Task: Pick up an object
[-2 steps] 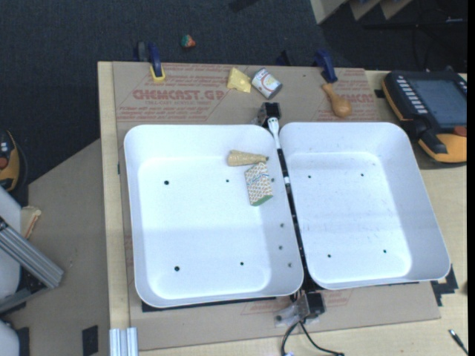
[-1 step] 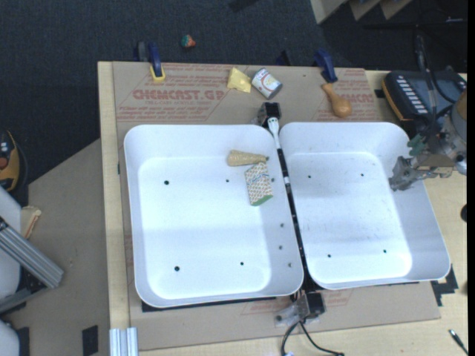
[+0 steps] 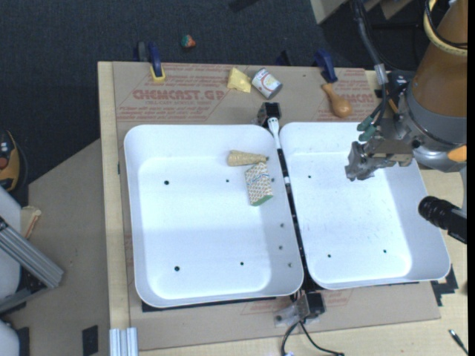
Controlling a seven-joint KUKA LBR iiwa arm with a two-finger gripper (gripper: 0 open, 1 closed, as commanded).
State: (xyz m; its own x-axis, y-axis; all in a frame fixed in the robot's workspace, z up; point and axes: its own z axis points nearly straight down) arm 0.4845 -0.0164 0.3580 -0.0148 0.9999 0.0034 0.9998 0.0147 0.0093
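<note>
Behind bins, "CHEMCAST" board (image 3: 178, 95)

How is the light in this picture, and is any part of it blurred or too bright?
In the camera view the light is uneven: the left white plastic bin shows a darker band across its upper half and a brighter floor below; the right white plastic bin looks evenly bright, without harsh glare. The grey metal hand and the orange arm band look slightly soft.

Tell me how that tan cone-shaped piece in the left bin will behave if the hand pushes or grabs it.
The tan cone lies on its side, so a push would likely roll it in an arc. It looks small and probably light. Its taper may let it slip from a pinch. It touches or nearly touches the patterned piece, which might shift too.
</note>
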